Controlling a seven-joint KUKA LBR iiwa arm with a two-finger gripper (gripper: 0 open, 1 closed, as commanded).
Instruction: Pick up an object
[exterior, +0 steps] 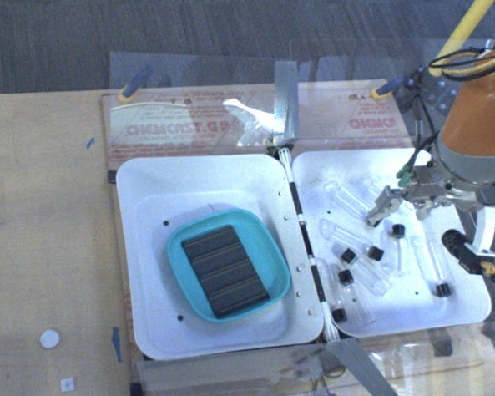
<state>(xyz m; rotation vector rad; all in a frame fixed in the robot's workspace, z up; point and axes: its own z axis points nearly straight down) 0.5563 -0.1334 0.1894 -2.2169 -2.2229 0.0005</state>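
Note:
Several clear plastic tubes with black caps lie scattered in the right bin (463,301), among them a tube (345,199) near the back left and a tube (371,279) toward the front. My gripper (399,210) hangs over the middle of this bin, reaching in from the right, and it is open with nothing between its fingers (380,209). A black cap (397,230) lies just below the fingertips. In the left bin (141,241) a teal tray (272,250) holds a black ribbed block (225,270).
The divider (298,232) where the two bin rims meet runs down the middle. A clear sheet with red lettering (176,126) lies behind the bins. A yellow pole (470,16) and cables (441,89) stand at the back right. Bare wooden bench (39,214) stretches left.

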